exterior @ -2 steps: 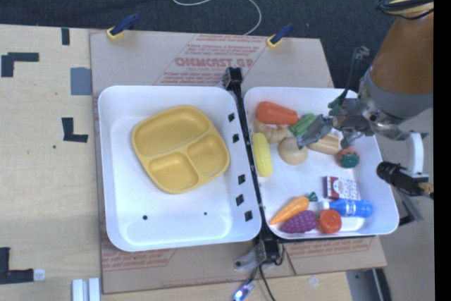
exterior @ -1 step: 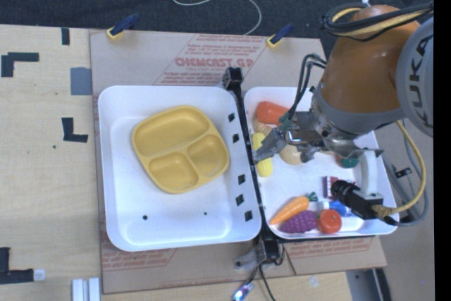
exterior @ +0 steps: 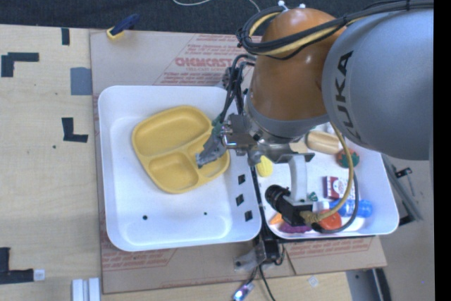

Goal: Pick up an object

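Grey arm (exterior: pixel 380 81) with its orange band (exterior: pixel 289 67) is closest to the lens, covering the frame from 12 to 3 o'clock. Gripper (exterior: pixel 210 154) sits low at frame centre, over the left bin (exterior: pixel 113 173), at the 3 o'clock rim of the yellow divided plate (exterior: pixel 165 141). Tip looks on or just above the plate edge, contact unclear. Can't tell how far open the gripper is; nothing visibly held.

The plate lies flat in the left bin, toward 12 o'clock of the bin floor, compartments up, larger one at 12 and smaller at 6.

The right bin (exterior: pixel 386 187) is at 3 o'clock of the left bin, touching it, partly hidden by the arm. In it:
- small yellow piece (exterior: pixel 264 167) at the 9 o'clock wall
- tan roll-shaped item (exterior: pixel 323 143) at 12
- red-and-white box (exterior: pixel 332 187) mid-bin
- blue item (exterior: pixel 363 209) and orange item (exterior: pixel 330 223) at 5–6 o'clock

A cardboard sheet (exterior: pixel 141 60) with red print lies under both bins. Blue-yellow clamp (exterior: pixel 123 25) at its 11 o'clock corner.
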{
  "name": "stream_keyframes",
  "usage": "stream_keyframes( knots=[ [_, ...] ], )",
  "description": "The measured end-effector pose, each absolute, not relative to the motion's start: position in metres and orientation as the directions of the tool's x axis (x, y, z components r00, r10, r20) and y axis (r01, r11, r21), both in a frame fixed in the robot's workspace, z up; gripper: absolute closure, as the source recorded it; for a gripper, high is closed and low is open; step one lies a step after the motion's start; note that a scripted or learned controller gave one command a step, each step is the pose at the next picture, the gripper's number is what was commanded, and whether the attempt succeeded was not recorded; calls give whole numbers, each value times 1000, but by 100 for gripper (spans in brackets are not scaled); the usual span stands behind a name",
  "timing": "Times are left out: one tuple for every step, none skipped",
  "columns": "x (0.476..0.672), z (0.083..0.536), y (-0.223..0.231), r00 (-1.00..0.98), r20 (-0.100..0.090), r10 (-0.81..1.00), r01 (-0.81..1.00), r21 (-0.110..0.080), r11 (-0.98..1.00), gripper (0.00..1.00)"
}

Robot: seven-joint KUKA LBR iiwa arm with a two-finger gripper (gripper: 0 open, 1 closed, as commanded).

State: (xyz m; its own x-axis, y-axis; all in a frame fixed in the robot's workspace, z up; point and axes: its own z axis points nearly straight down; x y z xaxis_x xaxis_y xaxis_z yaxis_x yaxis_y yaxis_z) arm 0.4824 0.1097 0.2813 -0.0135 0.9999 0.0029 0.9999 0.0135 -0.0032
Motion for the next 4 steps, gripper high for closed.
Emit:
stream_keyframes(
  knots=[
    [530,434,50,3,0,1000,1000,19,-3,0],
    [527,434,53,-2,-2,1000,1000,-1,2,100],
    [481,411,57,-1,0,1000,1000,-5,1,100],
    [483,400,145,-10,0,1000,1000,-3,10,100]
  ],
)
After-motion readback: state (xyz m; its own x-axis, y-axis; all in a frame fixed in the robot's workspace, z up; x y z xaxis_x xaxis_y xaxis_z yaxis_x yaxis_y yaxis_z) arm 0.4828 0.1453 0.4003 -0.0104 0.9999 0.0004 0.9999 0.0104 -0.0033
